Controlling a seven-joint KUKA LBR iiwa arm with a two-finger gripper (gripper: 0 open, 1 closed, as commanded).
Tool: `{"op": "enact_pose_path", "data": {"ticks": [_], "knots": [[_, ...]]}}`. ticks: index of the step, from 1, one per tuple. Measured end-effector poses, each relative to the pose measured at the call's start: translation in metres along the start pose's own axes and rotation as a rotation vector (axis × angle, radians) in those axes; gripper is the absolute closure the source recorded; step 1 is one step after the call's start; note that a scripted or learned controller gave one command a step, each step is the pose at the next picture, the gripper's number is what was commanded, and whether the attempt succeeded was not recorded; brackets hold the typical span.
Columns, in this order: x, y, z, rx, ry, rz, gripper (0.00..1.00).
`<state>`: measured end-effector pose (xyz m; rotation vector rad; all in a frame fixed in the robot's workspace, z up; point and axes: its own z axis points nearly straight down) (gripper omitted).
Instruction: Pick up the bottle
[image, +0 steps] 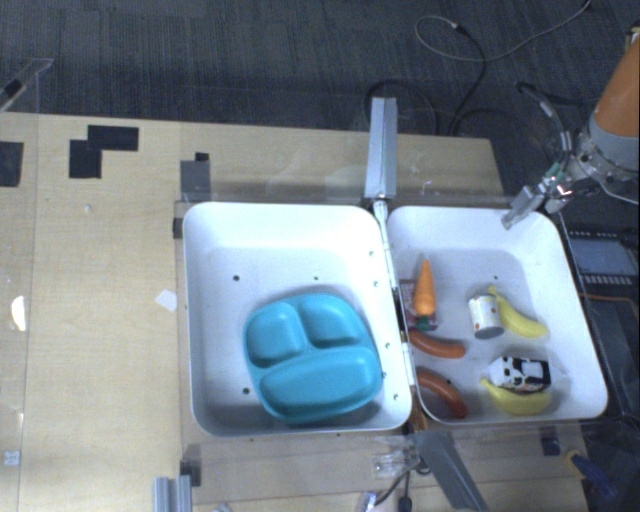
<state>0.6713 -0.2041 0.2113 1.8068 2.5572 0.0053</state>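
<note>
Nearest the front wall of the right bin (462, 248) lie a brown sausage (441, 393) and a yellow banana (516, 401), w/ a small black-and-white patterned item (523, 371) resting on the banana's top edge. Behind them are a second sausage (437, 345), a carrot (425, 288) pointing away, and a second banana (523, 320).

The bottle (486, 315) looks to be the small white, stubby cylinder mid-bin, touching or just beside that second banana on its left. It's too small to tell if it's upright or tipped. The left bin (200, 300) holds a blue divided plate (312, 355), and both bins sit on the wooden table (100, 320).

The gripper (523, 209) hangs over the right bin's far right corner, well apart from the bottle, w/ nothing visibly in it. Can't tell whether the jaws are open or closed.

Handling, as a guess: prob. light, stiff plastic w/ a smooth, slick wall, so it's liable to roll or squirt out if pinched off-centre. Best hold is across the body at mid-height, jaws closing on the carrot side and the front side rather than the banana side, since the banana crowds it there. Approach isn't made yet, and a descent over the bin's middle comes first.
</note>
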Motion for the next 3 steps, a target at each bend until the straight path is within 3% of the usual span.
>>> {"op": "enact_pose_path", "data": {"ticks": [1, 2, 3], "knots": [[0.03, -0.005, -0.019, 0.001, 0.002, -0.113, 0.0], [0.031, -0.003, -0.032, -0.006, -0.004, -0.119, 1.0], [0.019, -0.036, 0.114, 0.002, 0.002, -0.219, 1.0]]}}
